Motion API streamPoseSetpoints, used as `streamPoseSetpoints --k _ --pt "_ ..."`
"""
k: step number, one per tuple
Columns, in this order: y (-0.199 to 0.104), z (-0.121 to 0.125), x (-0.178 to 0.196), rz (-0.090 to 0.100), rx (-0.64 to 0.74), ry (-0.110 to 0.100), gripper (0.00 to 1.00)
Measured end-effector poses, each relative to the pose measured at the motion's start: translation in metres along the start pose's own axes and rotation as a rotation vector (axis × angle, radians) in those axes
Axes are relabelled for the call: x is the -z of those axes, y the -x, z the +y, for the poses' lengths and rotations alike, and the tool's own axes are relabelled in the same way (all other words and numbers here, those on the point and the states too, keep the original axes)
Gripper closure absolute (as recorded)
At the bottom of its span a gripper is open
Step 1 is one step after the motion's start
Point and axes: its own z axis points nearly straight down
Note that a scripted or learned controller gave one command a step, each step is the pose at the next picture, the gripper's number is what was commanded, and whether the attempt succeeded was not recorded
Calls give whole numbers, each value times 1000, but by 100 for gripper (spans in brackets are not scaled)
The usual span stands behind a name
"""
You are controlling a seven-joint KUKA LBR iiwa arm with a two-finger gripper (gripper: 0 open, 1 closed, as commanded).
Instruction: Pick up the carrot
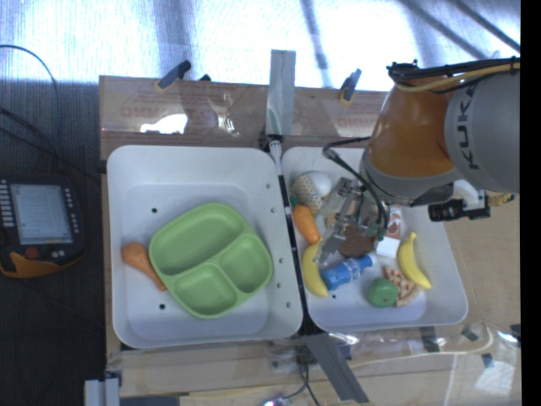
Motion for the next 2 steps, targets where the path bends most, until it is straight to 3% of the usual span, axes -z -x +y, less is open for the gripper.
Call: streamPoseSetpoints --k 1,2 --pt "47 59 0 -2 147 1 0" --pt "-8 21 0 0 84 0 0"
